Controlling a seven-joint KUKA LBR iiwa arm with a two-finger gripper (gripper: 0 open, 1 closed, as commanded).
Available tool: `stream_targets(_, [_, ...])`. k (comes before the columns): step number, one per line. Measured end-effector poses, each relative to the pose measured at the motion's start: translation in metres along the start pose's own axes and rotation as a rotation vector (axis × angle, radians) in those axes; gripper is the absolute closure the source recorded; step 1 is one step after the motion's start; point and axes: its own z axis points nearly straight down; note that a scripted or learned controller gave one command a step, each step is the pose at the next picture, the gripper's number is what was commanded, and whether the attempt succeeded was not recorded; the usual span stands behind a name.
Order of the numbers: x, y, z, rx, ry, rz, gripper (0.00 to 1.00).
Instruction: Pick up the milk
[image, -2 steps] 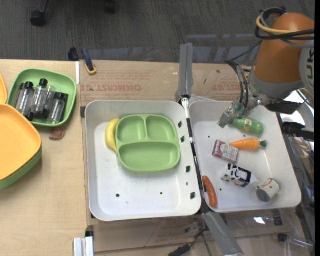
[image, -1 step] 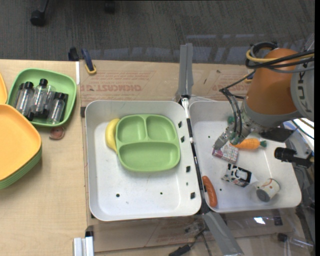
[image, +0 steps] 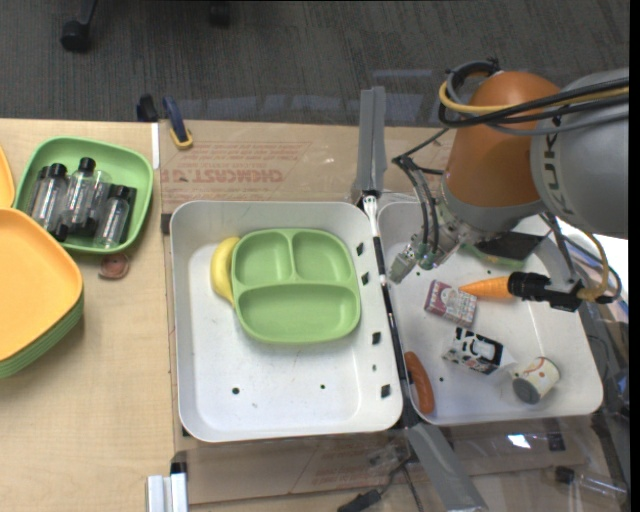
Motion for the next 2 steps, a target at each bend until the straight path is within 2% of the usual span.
stream_targets(2, [0.0047, -0.0063, 0.0055, 0.001, 0.000, -0.131, 1.00])
